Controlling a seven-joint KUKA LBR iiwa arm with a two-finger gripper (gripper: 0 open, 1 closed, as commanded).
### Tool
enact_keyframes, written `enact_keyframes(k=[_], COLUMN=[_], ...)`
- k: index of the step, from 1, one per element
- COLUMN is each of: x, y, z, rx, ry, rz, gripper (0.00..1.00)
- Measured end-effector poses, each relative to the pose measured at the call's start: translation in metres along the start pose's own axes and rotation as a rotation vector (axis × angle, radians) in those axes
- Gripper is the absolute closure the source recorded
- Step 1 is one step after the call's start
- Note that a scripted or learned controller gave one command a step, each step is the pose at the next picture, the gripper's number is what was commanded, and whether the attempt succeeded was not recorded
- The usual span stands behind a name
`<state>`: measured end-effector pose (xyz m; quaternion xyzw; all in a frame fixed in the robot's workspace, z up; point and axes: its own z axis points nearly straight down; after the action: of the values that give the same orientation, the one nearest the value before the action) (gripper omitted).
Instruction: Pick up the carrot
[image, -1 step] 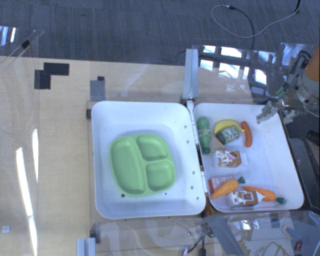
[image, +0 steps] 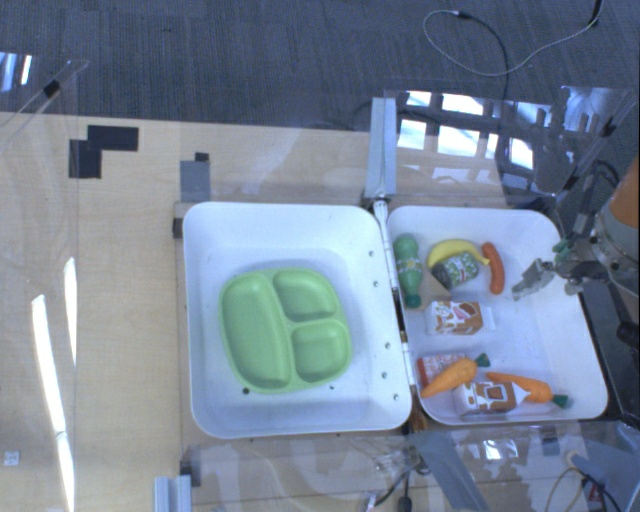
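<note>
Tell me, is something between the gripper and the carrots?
Nothing visible blocks the way. The gripper is at the right bin's right side, over bare floor. Two carrots lie near the front wall, a carton touching both.

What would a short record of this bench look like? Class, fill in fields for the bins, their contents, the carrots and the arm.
left bin: holds a green divided plate
right bin: holds the small items
carrots: one at the bin's front left, a second carrot to its right, lying against a small carton
other items: green bottle, banana, small can, red sausage, packet
gripper: over the right bin's right side, apart from both carrots
</note>
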<state>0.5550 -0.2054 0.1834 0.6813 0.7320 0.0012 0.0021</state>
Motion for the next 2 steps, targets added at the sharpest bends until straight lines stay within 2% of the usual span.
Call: enact_keyframes(k=[1, 2], x=[0.006, 0.035], y=[-0.053, -0.064], z=[0.039, 0.039], rx=[0.0, -0.001], ry=[0.0, 0.0], rz=[-0.019, -0.318], gripper=[0.0, 0.0])
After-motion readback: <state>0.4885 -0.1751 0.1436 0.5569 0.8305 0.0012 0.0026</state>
